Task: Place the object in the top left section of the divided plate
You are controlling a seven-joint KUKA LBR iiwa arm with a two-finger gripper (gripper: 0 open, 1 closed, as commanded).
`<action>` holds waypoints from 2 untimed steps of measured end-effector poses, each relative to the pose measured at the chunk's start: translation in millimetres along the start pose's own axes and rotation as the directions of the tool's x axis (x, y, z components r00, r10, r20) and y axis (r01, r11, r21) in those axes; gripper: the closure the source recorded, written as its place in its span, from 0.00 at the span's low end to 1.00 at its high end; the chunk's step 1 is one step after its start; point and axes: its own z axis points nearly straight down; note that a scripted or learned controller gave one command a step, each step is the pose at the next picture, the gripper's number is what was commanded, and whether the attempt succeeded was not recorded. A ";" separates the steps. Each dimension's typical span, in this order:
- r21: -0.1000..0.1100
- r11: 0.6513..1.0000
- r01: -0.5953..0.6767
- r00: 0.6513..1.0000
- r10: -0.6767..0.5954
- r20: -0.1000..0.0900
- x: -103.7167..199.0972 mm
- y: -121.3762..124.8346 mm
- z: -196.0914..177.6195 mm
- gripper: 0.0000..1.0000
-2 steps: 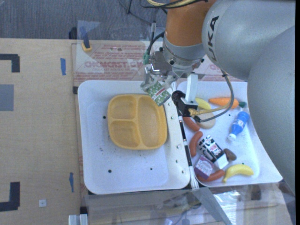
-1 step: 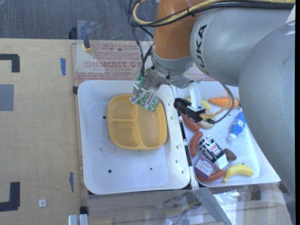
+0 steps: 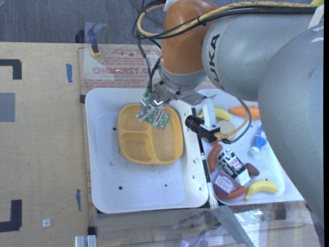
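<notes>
I see the tool [image 3: 149,107] clamped on a green packet [image 3: 157,118] above the yellow plate's [image 3: 149,145] upper right section.

Divided plate [image 3: 150,140]: smooth yellow plastic with a soft sheen. Left bin [image 3: 103,153]: white plastic, matt and finely speckled, dotted with small dark holes. Tabletop [image 3: 41,153]: pale wood, matt, bearing strips of blue and black tape. Cardboard sheet [image 3: 119,68]: dull brown board with faded red print. Arm [image 3: 257,55]: satin grey casing, apparently painted metal, with a glossy orange band that catches highlights. Pincer [image 3: 150,105]: bare bright metal. Packet [image 3: 157,117] at the pincer: printed green-and-white wrapper. Banana [image 3: 261,188] in the right bin [image 3: 288,187]: glossy yellow plastic.
</notes>
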 end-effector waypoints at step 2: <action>0.000 1.000 0.030 1.000 -0.030 0.000 12.0 -29.6 -7.5 0.00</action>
